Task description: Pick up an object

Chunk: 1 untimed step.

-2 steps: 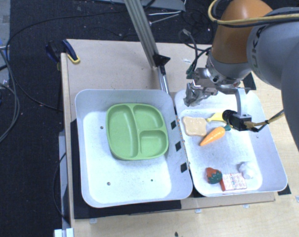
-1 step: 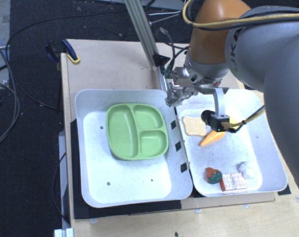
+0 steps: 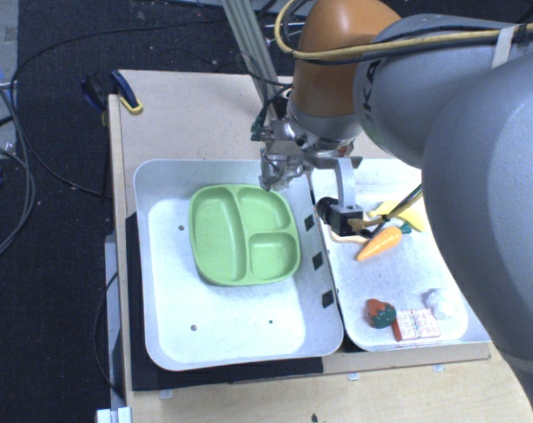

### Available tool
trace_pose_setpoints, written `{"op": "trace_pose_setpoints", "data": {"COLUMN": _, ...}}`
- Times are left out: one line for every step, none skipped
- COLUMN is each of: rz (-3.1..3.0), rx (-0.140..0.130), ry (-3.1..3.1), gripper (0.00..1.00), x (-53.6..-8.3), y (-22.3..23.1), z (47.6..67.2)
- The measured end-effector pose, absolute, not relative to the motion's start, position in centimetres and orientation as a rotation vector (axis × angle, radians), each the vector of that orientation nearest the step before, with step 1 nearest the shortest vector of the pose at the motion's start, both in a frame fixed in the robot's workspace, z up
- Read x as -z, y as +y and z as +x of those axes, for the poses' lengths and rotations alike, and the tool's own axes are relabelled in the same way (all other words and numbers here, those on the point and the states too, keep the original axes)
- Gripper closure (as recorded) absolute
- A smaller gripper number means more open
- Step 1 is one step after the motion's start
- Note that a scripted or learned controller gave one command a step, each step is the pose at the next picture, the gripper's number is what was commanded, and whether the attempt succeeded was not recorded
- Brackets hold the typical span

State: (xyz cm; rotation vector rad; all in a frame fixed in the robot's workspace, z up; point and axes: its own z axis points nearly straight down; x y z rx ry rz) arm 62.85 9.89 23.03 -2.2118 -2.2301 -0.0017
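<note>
Gripper (image 3: 275, 176) sits low over the far edge of the left bin (image 3: 160, 324), right at the far right corner of the green divided plate (image 3: 245, 234). It looks to be touching or just above the plate rim, can't tell which. Fingers are too small and dark to read, so can't say how far apart they are or whether anything is between them (nothing obviously hanging from it).

Candidate objects: the plate lies just below and left of the gripper, flat, and is the only thing in that bin. My guess is a rim grab, since a flat plate offers no other edge to pinch.

To the gripper's right and nearer the camera, in the right bin (image 3: 442, 333): an orange carrot (image 3: 378, 242), something yellow (image 3: 405, 205) beside it, a red-and-green toy (image 3: 381, 313) and a small box (image 3: 416, 324), well apart from the gripper.
</note>
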Motion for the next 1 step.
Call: {"op": "trace_pose_setpoints", "data": {"rz": -2.219, "rx": 0.0, "ry": -2.224, "gripper": 0.0, "x": -23.1, "y": 9.51, "z": 62.85}}
